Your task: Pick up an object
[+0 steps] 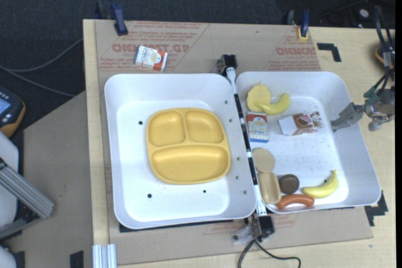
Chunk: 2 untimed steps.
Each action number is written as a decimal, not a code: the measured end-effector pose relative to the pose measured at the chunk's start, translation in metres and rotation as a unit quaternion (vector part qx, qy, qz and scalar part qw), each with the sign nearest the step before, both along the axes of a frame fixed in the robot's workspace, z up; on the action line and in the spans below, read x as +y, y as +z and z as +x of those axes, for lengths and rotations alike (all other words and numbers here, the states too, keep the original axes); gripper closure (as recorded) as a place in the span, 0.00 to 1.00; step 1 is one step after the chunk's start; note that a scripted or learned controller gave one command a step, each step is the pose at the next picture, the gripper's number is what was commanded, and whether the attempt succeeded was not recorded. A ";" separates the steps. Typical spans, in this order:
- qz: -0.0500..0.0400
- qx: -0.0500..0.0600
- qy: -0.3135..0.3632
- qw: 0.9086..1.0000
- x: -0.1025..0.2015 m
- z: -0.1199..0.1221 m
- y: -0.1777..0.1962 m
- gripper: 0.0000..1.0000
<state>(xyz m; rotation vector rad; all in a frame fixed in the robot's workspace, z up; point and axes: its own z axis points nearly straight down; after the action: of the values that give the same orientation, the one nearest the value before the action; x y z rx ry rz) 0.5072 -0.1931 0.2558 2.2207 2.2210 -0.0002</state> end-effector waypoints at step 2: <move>-0.005 -0.014 0.002 1.000 -0.005 0.120 -0.151 0.00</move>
<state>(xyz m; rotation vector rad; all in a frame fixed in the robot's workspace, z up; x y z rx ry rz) 0.6270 -0.1983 0.1045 2.1958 2.2068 0.0203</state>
